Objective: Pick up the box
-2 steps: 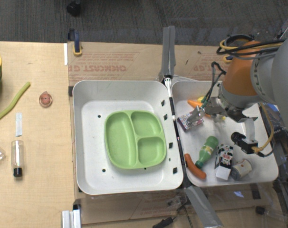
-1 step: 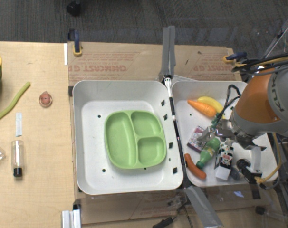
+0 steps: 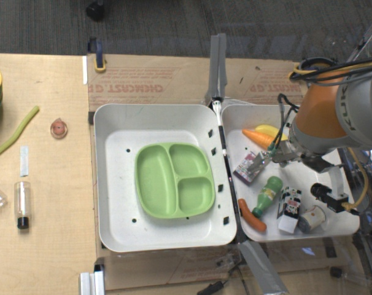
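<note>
Box point(image 3: 250, 168) is located in the right bin point(image 3: 333, 229), lying aslant, long axis upper-right to lower-left. Gripper point(image 3: 271, 157) is seen just right of its upper end; jaws' opening cannot be told.

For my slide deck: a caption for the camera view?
End effector over the right bin beside a small box; green divided plate in the left bin.

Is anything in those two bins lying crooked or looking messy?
The right bin is a jumble: a green bottle lies tilted, a small purple box sits askew beside the gripper, and a carrot rests against the bin's left wall. In the left bin, the green divided tray sits slightly rotated.
</note>
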Robot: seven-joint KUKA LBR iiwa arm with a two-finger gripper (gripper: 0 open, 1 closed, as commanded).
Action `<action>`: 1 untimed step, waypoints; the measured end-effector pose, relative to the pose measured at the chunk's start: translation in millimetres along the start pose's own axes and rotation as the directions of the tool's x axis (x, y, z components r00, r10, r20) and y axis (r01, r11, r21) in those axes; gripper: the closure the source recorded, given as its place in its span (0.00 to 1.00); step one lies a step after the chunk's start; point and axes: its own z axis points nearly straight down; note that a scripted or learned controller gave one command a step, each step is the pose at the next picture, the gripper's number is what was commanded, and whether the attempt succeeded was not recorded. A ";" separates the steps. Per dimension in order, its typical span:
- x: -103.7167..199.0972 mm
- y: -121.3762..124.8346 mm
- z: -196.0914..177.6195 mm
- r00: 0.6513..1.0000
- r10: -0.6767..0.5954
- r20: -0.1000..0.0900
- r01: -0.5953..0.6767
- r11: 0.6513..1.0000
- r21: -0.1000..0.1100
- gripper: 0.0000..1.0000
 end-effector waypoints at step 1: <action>-10.8 60.5 0.7 0.987 0.159 0.000 -0.159 0.987 0.002 0.00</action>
